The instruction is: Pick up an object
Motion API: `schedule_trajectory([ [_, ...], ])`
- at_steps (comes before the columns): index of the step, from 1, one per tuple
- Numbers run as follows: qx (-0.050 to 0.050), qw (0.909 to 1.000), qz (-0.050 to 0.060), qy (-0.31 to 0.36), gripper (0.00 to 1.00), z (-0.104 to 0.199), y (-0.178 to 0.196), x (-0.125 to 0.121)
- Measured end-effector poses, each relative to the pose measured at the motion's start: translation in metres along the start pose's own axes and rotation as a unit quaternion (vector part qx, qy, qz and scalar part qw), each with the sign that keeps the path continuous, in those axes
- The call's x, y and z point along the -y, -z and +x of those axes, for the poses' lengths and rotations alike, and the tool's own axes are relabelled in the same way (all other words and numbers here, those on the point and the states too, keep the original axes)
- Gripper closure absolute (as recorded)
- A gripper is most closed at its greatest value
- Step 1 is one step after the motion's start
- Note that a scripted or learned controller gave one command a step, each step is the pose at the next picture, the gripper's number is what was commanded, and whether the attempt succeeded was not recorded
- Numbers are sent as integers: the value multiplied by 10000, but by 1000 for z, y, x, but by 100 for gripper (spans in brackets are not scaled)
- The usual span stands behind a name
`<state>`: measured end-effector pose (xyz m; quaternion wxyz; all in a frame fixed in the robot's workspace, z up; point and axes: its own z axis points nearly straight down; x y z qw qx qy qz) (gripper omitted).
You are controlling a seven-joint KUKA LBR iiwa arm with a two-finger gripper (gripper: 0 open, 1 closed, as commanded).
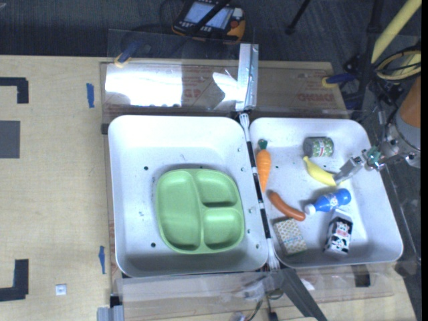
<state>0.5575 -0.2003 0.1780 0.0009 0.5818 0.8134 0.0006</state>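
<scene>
Nearest the camera, along the right bin's (391, 243) front edge, a small black-and-white carton (339, 235) stands beside a flat speckled packet (289, 235) that lies against the divider. Just behind them an orange-red sausage (286, 205) lies at a slant, and a blue-and-white bottle (330, 200) lies on its side close to the sausage's right end. Level with these, the left bin (127, 179) carries a green plate (199, 209) with three compartments, sitting slightly toward the front.

Farther back in the right bin, a carrot (263, 166) with a green top lies along the divider, pointing front to back. A yellow banana (319, 172) rests near the middle, with a small greenish can (319, 146) just behind it toward the back wall.

At the right bin's right side the hand (347, 168) reaches in low, its tip just beside the banana's right end and above the bottle; whether its fingers are spread or closed cannot be told, and nothing is visibly held.

Beyond the bins, a clear sheet (174, 82) catches glare on the wooden bench (47, 179), and a dark device (207, 17) with a lit screen lies on the floor.
</scene>
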Motion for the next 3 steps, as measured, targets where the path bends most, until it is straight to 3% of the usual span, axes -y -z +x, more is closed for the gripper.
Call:
schedule_trajectory([
  [1, 15, 9998, -13, 193, 0, -4, -92, -52],
  [2, 27, 9998, -44, 181, 100, -6, -80, -53],
  [3, 1, 9998, -1, 206, 100, 58, 35, -35],
])
